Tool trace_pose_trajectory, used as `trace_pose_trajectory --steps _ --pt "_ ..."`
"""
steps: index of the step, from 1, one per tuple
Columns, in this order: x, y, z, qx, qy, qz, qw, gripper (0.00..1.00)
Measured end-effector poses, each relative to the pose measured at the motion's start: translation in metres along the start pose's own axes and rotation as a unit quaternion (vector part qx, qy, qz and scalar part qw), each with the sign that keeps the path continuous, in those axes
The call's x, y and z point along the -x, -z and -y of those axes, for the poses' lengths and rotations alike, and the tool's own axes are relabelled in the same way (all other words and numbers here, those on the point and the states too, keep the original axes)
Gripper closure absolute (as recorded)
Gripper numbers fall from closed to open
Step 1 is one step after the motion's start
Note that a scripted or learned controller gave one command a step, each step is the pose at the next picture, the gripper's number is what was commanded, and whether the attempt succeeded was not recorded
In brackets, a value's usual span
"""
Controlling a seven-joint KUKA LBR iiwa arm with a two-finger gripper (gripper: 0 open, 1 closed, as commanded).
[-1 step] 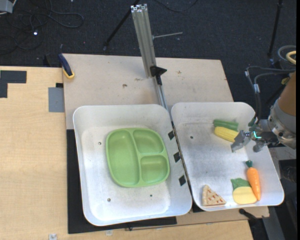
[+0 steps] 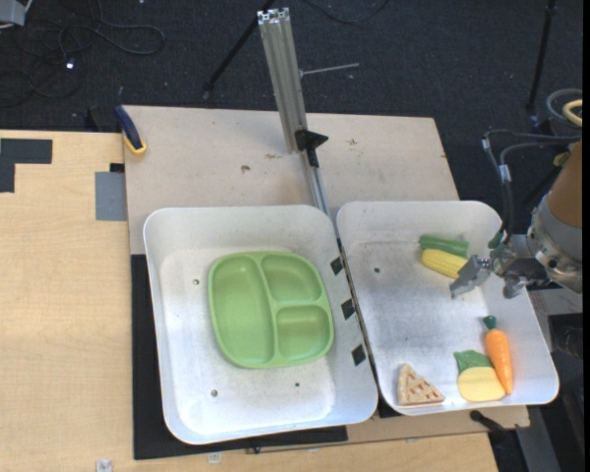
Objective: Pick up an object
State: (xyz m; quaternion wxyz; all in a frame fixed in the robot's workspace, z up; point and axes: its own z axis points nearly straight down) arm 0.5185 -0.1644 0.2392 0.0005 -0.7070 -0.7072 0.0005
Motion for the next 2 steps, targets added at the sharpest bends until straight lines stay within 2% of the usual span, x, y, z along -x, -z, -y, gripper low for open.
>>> trace_pose_trajectory --steps 1,2 --pt "0.004 -0.058 -0.007 -0.003 0.0 -0.001 1.0 0.0" --pt "-0.006 -0.11 0.0 -0.003 0.0 -0.002 1.0 0.0"
